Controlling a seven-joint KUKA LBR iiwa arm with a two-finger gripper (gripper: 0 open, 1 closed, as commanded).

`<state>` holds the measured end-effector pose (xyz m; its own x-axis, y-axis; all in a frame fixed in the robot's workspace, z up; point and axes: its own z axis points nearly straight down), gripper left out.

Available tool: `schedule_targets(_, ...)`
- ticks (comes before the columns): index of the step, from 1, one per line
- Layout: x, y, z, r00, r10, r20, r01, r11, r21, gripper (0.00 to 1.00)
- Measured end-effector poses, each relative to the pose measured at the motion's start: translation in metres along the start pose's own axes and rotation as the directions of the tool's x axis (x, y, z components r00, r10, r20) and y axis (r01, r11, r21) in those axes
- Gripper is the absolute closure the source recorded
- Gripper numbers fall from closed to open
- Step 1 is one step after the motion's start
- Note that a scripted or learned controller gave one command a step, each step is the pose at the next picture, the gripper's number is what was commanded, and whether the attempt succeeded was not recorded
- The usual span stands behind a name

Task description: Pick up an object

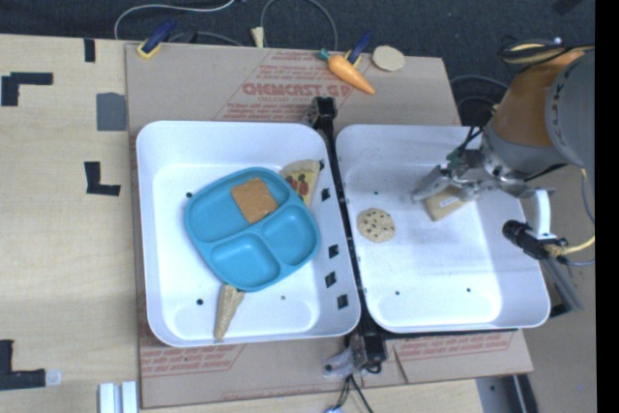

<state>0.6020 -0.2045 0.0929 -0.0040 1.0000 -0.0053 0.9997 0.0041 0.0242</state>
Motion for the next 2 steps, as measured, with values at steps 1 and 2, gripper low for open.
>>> schedule_targets(1, 0.002, 0.003, -0.013, 1.0, -0.003, 0.0, 0.003, 1.0, -0.003, 1.0)
schedule_targets(2, 0.087, -0.027, -0.046, 1.0, -0.004, -0.01, 0.004, 1.0, 0.025, 1.0)
